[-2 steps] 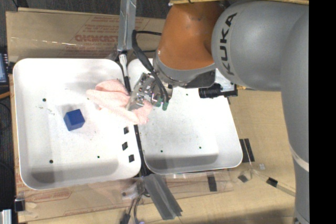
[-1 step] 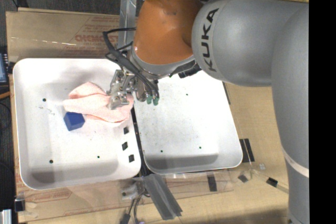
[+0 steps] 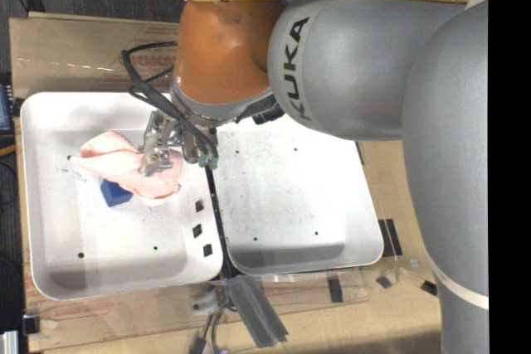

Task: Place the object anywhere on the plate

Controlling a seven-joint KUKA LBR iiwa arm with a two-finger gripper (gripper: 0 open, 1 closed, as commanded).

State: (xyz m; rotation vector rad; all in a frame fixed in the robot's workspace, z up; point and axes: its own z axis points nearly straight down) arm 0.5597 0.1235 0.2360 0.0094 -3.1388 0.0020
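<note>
1. Brown cardboard-covered surface (image 3: 75, 46) under two shallow white plastic bins set side by side
2. In the left white bin (image 3: 50, 253): a flat pale pink plate with a ragged, wavy edge (image 3: 116, 157), lying toward the bin's upper middle
3. Small blue block (image 3: 115, 194) resting at the pink plate's lower edge, touching or overlapping it; exact relation unclear from this angle
4. Metal two-finger claw (image 3: 153, 164) down over the plate's right part, tips at or just above the pink surface; open or closed cannot be told, and nothing visibly between the tips
5. Above the claw: broad orange band of the grey arm (image 3: 222, 37), reaching in from the right
6. Right white bin (image 3: 290, 203) just beside the left one, partly under the arm, with dark specks on its floor
</note>
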